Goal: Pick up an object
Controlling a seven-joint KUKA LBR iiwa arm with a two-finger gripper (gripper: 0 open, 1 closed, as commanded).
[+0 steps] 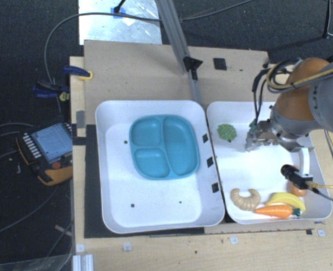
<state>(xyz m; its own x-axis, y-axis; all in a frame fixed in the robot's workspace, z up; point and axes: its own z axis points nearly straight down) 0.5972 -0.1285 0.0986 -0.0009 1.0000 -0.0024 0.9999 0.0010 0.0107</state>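
The arm came in from the right and its gripper (254, 139) sat low in the upper part of the right bin (234, 171). Honestly couldn't tell whether anything was being held there, it was just too small and blurry to read.

A little green broccoli floret (227, 131) lay just beside the gripper, to its left, near the bin's top-left corner, and I couldn't tell if they were touching. Down along the near edge of that same bin there was a croissant (245, 199), with a carrot (275, 210) right next to it and a banana (287, 200) just behind the carrot, all 3 bunched together and well apart from the gripper.

The left bin (113, 168) had a blue divided plate (163, 146) with 3 compartments sitting in it. Both bins were on a tan tabletop (138, 72).
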